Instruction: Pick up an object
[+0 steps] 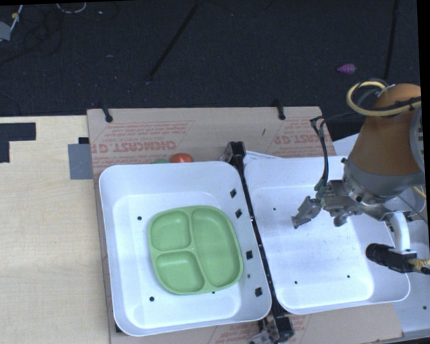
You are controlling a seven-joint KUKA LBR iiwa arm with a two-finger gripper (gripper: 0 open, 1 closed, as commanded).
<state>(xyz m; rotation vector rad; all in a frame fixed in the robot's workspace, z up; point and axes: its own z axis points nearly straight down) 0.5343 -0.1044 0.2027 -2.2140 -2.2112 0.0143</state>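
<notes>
A light green divided plate [195, 248] lies flat in the middle of the left bin [123, 208]. My gripper [304, 215] hangs over the right bin [287, 171], in its right half and pointing left. It is well apart from the plate, on the other side of the divider between the bins. Nothing shows in its grasp.
A small red object [180, 159] and a bit of green [160, 161] peek over the far rim of the left bin, outside it on the cardboard. The black divider [250, 230] runs between the bins. The grey and orange arm [386, 144] fills the right side.
</notes>
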